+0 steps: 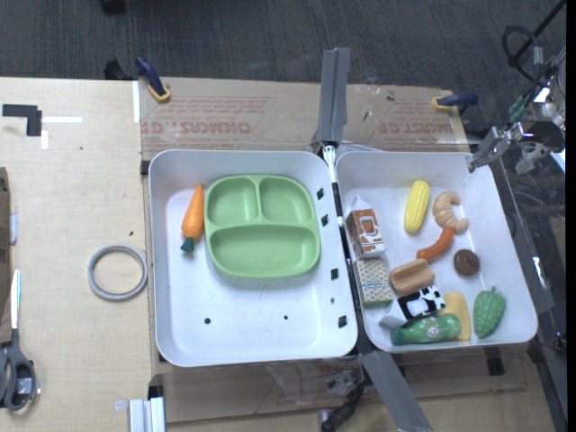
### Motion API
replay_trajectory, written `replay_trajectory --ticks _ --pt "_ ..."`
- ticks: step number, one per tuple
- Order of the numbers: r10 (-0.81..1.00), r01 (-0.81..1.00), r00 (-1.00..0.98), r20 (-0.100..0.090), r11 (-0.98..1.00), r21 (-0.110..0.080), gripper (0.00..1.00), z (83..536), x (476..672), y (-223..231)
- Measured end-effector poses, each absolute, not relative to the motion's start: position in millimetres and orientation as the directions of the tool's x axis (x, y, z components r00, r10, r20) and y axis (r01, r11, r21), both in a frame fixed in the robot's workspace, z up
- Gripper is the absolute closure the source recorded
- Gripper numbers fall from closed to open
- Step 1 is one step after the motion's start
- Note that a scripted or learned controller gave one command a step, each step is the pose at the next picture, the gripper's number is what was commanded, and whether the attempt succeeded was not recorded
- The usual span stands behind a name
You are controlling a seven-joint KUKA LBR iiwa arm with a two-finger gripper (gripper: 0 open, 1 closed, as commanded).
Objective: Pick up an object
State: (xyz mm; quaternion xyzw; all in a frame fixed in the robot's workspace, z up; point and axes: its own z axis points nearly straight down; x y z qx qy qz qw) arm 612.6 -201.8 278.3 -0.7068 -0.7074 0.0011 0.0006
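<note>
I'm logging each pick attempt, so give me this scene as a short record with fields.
left bin: green divided plate; toy carrot touching the plate's left edge
right bin: corn cob, croissant, sausage, hot dog, brown ball, green bottle, small cartons
bench: roll of tape, scissors
gripper: above the right bin's far right corner, nothing seen held

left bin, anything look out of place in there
One thing: a toy carrot lies on the floor of the left bin, against the left rim of the green divided plate, apart from the other toy food heaped in the right bin.
</note>
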Motion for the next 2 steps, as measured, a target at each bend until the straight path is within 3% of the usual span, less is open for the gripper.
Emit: replay_trajectory --ticks 1,2 --pt "0.999 0.999 -0.047 -0.002 0.047 0.0 0.0 317 631.9 -220" --pt "1.0 1.0 -0.025 0.0 0.025 -0.002 0.0 200 579.6 -222"
